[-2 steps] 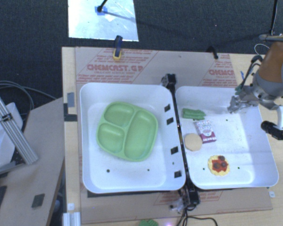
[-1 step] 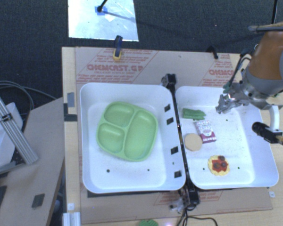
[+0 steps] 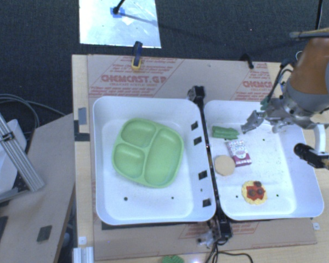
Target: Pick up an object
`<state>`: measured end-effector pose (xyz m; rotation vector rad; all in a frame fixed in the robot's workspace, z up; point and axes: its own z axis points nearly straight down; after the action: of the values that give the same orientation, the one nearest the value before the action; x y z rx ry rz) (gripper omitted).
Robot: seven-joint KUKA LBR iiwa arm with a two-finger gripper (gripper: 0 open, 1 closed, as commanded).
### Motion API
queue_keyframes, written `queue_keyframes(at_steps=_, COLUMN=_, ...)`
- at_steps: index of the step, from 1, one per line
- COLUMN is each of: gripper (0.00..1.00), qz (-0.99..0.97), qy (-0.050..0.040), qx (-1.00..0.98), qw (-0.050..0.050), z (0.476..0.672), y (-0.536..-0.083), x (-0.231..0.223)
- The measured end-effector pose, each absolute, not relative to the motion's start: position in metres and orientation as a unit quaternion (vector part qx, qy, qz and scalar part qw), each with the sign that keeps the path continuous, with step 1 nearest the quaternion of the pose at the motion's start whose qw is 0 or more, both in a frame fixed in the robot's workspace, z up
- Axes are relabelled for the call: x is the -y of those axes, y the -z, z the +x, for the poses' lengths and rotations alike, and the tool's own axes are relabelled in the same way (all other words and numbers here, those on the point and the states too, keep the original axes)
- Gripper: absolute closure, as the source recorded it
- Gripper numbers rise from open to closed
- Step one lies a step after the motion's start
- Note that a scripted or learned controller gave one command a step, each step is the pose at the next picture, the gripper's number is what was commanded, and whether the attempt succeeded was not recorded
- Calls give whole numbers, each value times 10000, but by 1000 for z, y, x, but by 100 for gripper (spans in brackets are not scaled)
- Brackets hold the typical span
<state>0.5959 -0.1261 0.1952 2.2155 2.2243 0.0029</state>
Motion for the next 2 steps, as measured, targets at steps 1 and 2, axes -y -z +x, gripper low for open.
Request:
queue_keyframes(at_steps=1, gripper=0, qz=7088, qy=-21, qx=-7054, qw=-6, z=548, y=-82, x=145)
queue_keyframes(at_steps=2, gripper=0, qz=7052, qy=-36, qx=-7090, qw=63, z=633, y=-90, x=204)
